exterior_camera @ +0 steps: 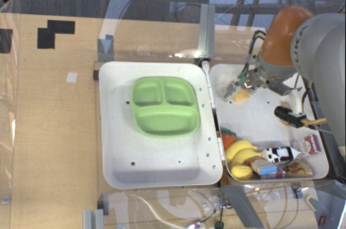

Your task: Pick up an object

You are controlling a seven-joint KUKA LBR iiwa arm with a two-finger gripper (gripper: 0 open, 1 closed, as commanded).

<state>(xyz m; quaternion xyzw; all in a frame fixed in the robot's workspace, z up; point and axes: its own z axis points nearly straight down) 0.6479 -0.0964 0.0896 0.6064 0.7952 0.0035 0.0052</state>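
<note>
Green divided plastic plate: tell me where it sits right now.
The green divided plastic plate lies flat in the left white bin, in its upper middle part, left of the metal divider between the bins.

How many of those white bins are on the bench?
2. The left bin holds a green divided plate. The right bin, beside it, holds bananas and other small items under the gripper.

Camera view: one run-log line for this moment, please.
gripper low in right bin | touching yellow piece | bananas at near edge | green plate in left bin
</note>
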